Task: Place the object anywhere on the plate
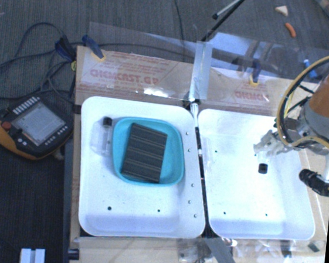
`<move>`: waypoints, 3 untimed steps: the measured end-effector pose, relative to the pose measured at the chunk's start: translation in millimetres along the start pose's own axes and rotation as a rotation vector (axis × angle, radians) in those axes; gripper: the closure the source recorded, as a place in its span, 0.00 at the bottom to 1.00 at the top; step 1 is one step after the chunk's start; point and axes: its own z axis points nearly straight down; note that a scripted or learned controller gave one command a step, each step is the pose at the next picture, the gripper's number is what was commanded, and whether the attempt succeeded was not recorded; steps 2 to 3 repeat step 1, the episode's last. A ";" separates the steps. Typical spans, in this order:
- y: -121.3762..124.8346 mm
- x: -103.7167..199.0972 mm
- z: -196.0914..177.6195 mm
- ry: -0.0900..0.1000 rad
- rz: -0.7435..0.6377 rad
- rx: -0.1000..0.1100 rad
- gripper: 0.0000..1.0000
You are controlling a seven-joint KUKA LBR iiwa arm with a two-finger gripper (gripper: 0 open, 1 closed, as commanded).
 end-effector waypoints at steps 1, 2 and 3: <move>0.0 0.0 -0.1 0.000 0.000 0.000 0.00; 0.0 0.0 -0.1 0.000 0.000 0.000 0.00; 0.0 0.0 -0.1 0.000 0.000 0.000 0.00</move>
